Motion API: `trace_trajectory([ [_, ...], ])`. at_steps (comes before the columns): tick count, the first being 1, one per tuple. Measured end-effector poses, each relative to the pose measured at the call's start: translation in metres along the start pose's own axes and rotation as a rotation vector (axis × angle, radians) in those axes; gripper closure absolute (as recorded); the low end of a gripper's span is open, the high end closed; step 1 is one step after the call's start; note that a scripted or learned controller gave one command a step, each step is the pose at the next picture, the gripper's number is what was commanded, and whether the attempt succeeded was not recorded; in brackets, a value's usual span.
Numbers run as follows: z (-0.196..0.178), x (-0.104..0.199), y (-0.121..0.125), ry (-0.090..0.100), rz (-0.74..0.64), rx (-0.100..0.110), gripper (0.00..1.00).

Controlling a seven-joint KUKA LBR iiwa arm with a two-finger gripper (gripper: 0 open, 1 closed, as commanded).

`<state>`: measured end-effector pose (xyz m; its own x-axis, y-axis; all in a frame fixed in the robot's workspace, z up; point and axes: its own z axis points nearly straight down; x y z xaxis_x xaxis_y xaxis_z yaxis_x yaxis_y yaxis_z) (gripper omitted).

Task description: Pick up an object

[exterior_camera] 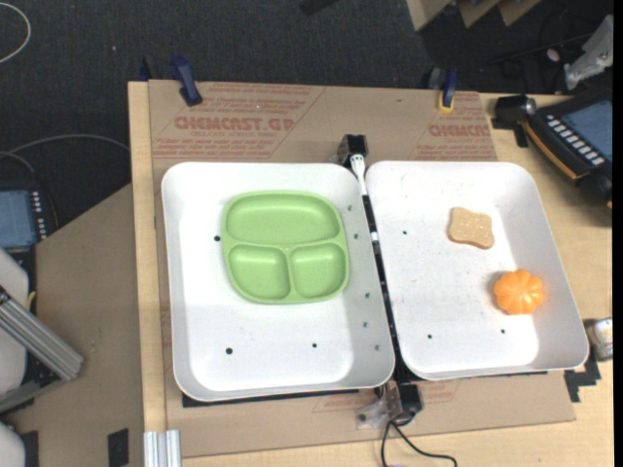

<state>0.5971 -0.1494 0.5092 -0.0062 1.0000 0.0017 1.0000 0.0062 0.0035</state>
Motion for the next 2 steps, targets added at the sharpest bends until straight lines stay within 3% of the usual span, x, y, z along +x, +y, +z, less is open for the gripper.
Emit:
trace_trajectory([
  [1,-0.011,0.068,-0.059,0.001,-0.001,0.004,0.0],
  [2,0.049,0.122,-0.117,0.001,0.001,0.012,0.0],
])
